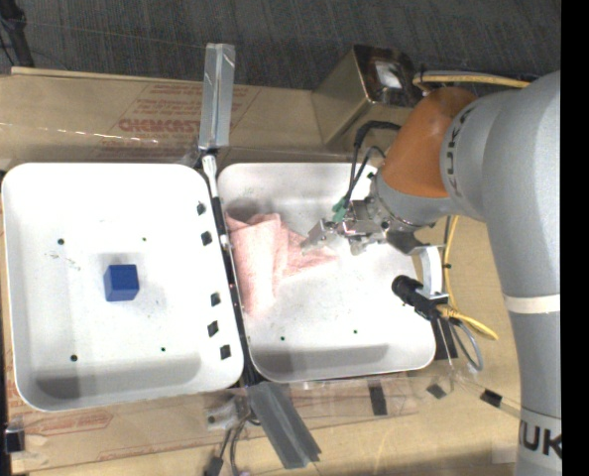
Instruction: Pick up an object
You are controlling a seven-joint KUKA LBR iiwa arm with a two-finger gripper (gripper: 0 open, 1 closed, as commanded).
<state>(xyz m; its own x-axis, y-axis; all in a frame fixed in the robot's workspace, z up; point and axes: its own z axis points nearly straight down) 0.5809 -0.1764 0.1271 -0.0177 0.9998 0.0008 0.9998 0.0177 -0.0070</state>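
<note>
A pink cloth (258,254) lies crumpled in the right bin (324,350), against its left wall and stretching toward the middle. My gripper (322,236) is low over the cloth's right end, reaching in from the right, and seems to touch the fabric there. A small blue cube (122,281) sits alone in the left bin (37,365), far from the gripper.
A metal bar (215,97) runs up from the seam between the two bins, with black clips (213,300) along that seam. A tan box (364,82) stands behind the right bin. Cardboard (96,107) lies under both bins.
</note>
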